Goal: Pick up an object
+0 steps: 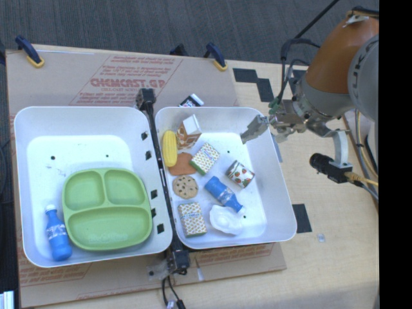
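The gripper (253, 129) hangs over the upper right rim of the right bin (278, 195), holding nothing, and whether its fingers are apart or together I cannot tell. Lower left of it in that bin lie a corn cob (169, 148), a cookie (185, 187), a blue bottle (223, 194) and a strawberry-print can (239, 174), while the left bin (32, 137) holds a green divided plate (106, 208)

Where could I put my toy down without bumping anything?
In the left white bin, bare floor lies behind the green divided plate. The right white bin is crowded down its middle; only its floor right of the strawberry-printed can is bare, below the gripper.
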`<state>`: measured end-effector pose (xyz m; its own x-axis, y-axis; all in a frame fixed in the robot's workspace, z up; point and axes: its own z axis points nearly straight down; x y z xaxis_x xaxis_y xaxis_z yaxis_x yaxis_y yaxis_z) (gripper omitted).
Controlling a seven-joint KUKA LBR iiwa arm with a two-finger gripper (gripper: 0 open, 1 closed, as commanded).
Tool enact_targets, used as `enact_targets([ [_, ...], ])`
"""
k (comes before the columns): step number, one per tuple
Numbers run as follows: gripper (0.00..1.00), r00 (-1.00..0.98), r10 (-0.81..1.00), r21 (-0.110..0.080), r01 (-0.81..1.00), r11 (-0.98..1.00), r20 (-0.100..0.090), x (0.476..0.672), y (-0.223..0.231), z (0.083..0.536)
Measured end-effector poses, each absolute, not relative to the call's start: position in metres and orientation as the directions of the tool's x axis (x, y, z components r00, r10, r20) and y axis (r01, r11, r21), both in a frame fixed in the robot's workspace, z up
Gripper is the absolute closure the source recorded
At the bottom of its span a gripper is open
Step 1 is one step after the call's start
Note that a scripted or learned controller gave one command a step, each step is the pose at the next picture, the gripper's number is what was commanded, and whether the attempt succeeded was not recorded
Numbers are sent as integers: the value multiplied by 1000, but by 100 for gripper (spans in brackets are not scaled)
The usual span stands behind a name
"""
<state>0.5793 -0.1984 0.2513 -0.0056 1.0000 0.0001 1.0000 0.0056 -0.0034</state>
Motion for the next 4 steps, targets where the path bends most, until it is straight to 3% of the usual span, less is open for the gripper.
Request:
enact_targets([
  [1,0,-6,1000,-5,1000,6,0,543,-210,169],
  [2,0,-8,1000,-5,1000,8,1,544,-185,91],
  [3,100,-12,1000,-6,1000,12,0,545,-186,102],
  [4,100,-7,1000,-2,1000,7,1,485,-144,194],
])
